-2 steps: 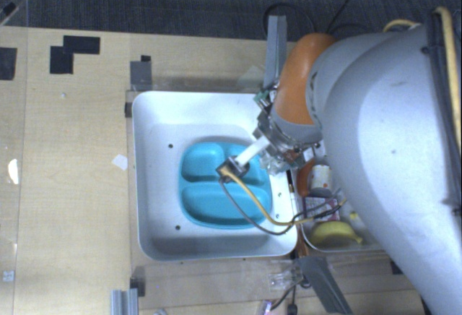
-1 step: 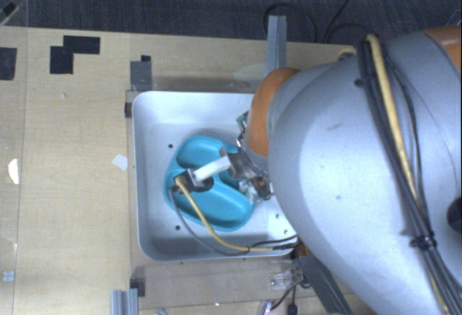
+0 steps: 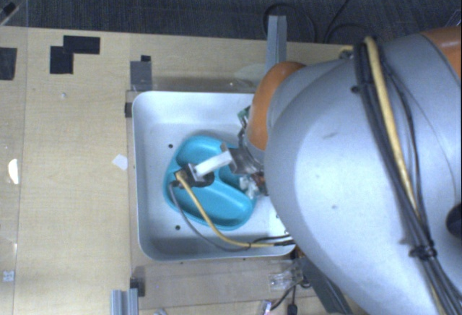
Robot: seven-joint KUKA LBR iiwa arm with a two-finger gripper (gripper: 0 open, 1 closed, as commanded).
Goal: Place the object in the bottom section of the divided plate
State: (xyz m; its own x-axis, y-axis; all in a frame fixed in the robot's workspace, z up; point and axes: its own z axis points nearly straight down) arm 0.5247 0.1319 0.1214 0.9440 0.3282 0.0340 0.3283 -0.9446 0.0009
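Observation:
A blue divided plate (image 3: 216, 201) lies in the left white bin (image 3: 155, 162), near the bin's middle and front. The arm's large grey body with its orange band reaches in from the right and covers the plate's right part. My gripper (image 3: 250, 178) hangs low over the plate's right side, close to its surface. Nothing can be made out between its tips, since the wrist hides them. A small greenish bit (image 3: 245, 115) peeks out at the arm's edge near the bin's back; what it is cannot be told.
The bin's raised walls ring the plate, with bare white floor to the left and at the back. Grey metal posts (image 3: 141, 74) stand at the bin's corners. The wooden bench (image 3: 65, 183) stretches to the left. The right bin is hidden by the arm.

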